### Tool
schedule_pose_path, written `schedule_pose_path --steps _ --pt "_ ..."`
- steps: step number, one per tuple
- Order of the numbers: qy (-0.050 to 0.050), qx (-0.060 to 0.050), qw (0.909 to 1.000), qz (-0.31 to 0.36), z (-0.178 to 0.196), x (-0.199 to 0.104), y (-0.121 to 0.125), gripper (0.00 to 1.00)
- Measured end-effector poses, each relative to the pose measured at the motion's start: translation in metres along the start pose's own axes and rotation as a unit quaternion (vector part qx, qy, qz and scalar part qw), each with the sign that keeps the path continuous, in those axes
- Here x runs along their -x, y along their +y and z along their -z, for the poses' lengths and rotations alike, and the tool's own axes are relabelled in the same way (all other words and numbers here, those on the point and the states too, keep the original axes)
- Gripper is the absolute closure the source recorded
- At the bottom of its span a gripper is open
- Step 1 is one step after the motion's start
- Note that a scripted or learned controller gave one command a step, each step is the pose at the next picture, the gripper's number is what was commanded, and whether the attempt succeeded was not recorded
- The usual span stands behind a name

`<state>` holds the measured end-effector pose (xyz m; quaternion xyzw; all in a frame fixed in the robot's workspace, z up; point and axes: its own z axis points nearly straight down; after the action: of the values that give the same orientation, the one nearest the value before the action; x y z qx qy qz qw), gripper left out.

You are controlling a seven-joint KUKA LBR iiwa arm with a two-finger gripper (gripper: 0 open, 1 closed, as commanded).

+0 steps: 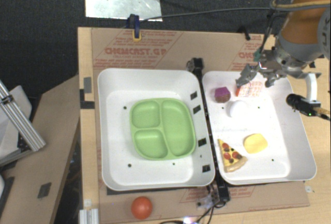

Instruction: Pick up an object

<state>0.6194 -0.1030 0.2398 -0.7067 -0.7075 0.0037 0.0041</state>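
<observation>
Two white bins are sitting side by side on the counter [155, 44], which is covered with printed cardboard. The arm [305, 16] is reaching in from the right, grey with its orange band showing near the top corner.

The end effector [257, 79] is hanging over the far part of the right bin [300, 161]; its two fingers are standing spread apart, with nothing between them. Just beneath and between them a red-and-white patterned item [250, 91] is lying on the bin floor; what it is cannot be told from here.

Other things lying in the right bin:
- a purple block [222, 94], just left of the end effector, near the dividing wall;
- a white round object [238, 108], hard to make out against the bin, just in front of the block;
- a yellow lump [255, 143], nearer the front;
- a toy pizza slice [230, 155], just left of the yellow lump, beside the dividing wall.

The left bin [111, 93] is holding a green divided plate [162, 128], lying flat in its middle.

An orange-red ball [141, 207] is resting on the counter in front of the left bin, outside it.
</observation>
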Motion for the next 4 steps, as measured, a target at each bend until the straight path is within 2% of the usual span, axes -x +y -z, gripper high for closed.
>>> schedule_pose_path --steps 1,3,4 --pt "-0.001 0.006 1.0000 0.001 0.008 0.000 0.002 0.00" --pt "0.000 0.004 1.0000 0.001 -0.114 -0.010 0.011 0.00" --pt "0.000 0.005 1.0000 0.000 -0.157 -0.011 0.011 0.00"
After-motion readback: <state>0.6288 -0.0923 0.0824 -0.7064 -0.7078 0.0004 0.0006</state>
